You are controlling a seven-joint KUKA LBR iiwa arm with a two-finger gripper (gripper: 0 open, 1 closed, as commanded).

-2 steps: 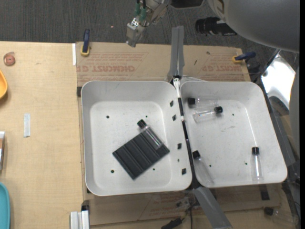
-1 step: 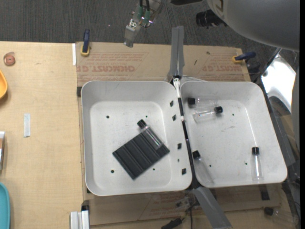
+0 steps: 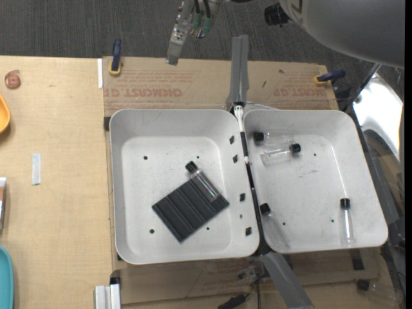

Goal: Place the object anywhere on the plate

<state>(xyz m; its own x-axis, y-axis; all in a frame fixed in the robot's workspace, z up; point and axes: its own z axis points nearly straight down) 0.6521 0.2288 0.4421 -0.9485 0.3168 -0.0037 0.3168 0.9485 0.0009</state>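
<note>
Nearest the camera, in my left white bin (image 3: 129, 237), lies the dark ribbed rectangular plate (image 3: 190, 208), flat on the floor and turned diagonally. Resting across its upper right edge is a clear plastic vial with a black cap (image 3: 201, 179). I judge this to be the task's thing, and it already touches the plate, overlapping one edge. Its long axis runs diagonally, cap toward the upper left, open body toward the lower right. In the right white bin (image 3: 367, 172) three similar capped vials lie apart (spares, I would guess). Farthest off, my gripper (image 3: 174, 50) hangs above the cardboard backing (image 3: 161, 85), well clear of both bins, carrying nothing; whether it is parted or closed I cannot tell.
</note>
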